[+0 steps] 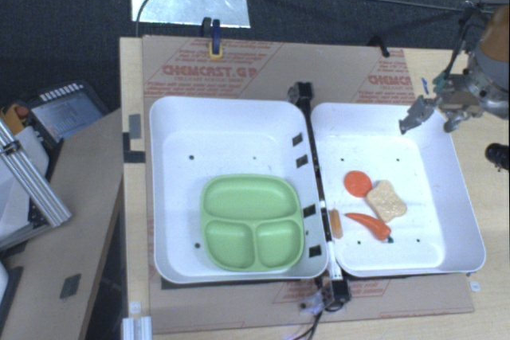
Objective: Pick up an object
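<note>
In the right bin [446,171] lie an orange-red round piece [358,182], a beige bread-like slice [386,201] and a red chili pepper [370,224], close together near the bin's front left. A small orange stick [336,223] rests by the divider between the bins. My gripper [433,115] hangs above the right bin's far right corner, well away from these objects. Its two fingers are spread apart with nothing between them.
The left bin [171,131] holds a green three-compartment tray [252,220] at its front. A black clamp [304,92] sits at the far end of the divider. A cable crosses overhead behind the bins. A grey box [68,112] stands off to the left.
</note>
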Robot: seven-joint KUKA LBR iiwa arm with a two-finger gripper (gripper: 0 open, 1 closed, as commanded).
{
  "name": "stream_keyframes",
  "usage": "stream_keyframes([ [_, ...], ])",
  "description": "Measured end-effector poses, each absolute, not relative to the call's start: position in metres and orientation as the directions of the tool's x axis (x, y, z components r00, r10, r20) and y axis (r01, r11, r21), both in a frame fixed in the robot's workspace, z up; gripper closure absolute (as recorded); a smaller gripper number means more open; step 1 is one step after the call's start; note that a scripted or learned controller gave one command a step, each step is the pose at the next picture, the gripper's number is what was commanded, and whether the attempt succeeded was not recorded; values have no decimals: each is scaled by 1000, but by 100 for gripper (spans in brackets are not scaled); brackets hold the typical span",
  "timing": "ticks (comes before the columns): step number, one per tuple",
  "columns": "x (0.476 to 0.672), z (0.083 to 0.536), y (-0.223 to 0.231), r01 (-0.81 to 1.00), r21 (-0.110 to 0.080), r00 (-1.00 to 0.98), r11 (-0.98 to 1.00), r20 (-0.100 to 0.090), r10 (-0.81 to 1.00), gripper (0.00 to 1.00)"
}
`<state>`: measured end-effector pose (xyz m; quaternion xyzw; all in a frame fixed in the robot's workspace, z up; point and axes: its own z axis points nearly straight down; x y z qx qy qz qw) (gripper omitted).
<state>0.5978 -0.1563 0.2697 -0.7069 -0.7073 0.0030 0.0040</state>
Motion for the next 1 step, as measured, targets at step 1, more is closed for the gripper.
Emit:
stream_keyframes([
  [1, 600, 277, -156, 1000, 2, -3, 3, -1, 1000, 0],
])
